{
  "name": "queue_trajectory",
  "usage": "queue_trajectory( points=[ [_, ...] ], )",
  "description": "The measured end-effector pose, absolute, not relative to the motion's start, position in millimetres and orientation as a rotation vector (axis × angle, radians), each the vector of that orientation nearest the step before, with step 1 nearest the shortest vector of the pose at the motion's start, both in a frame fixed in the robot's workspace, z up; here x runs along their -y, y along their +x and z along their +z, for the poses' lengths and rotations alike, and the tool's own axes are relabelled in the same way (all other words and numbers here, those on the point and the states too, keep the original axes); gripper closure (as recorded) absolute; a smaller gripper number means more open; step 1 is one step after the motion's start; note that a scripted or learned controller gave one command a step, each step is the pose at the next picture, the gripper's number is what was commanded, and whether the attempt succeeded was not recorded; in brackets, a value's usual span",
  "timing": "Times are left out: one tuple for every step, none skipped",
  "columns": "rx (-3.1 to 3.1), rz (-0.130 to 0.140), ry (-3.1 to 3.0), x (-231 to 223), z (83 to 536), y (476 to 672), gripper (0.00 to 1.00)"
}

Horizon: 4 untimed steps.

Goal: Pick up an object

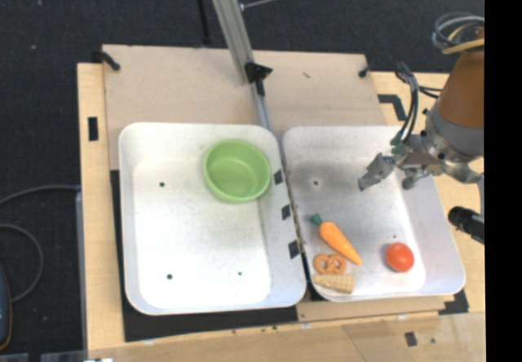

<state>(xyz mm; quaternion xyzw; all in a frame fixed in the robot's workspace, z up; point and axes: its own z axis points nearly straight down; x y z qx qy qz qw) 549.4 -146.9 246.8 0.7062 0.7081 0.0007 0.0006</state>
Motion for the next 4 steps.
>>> queue_trajectory(
  points=[
    [-2.222, 0.003, 2.219, 147, 247, 549.5, 0.0],
    [-2.221, -0.005, 2.223, 147, 205, 549.3, 0.0],
    [-2.219, -0.005, 2.227, 145, 157, 557.5, 0.0],
    [-2.221, -0.006, 2.224, 146, 104, 556.7, 0.0]
  ],
)
